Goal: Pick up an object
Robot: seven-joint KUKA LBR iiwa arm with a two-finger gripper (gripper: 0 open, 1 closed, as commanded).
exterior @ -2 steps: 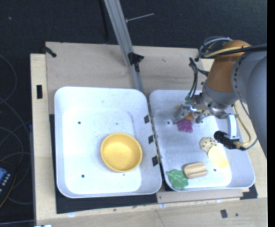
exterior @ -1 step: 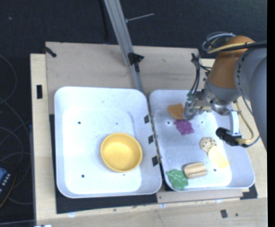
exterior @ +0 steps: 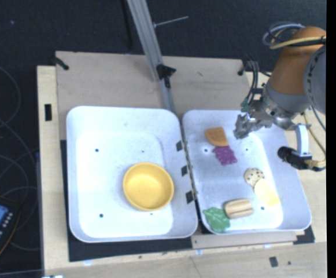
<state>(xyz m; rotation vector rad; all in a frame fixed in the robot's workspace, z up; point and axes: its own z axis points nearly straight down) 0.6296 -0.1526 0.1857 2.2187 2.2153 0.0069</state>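
Task thing not fixed, candidates all sit in the right bin (exterior: 289, 210): an orange wedge-shaped piece (exterior: 216, 136) near the bin's far left corner, a purple bumpy cluster (exterior: 225, 154) just beside it toward the near side, a tan spotted round piece (exterior: 253, 176) by the right wall, touching a pale yellow flat piece (exterior: 266, 193) below it, a tan bread-roll shape (exterior: 238, 208) near the near edge, and a green leafy piece (exterior: 216, 218) at the near left corner, touching the roll's left end. The gripper (exterior: 241, 126) hangs over the far part of the right bin, just right of the orange wedge, nothing visible between its fingers; open or closed cannot be told from this angle. The left bin (exterior: 87, 155) holds one yellow bowl (exterior: 148, 186), upright, sitting toward the bin's near right part. Both bins sit side by side on the desk (exterior: 98, 74), walls touching at the middle.
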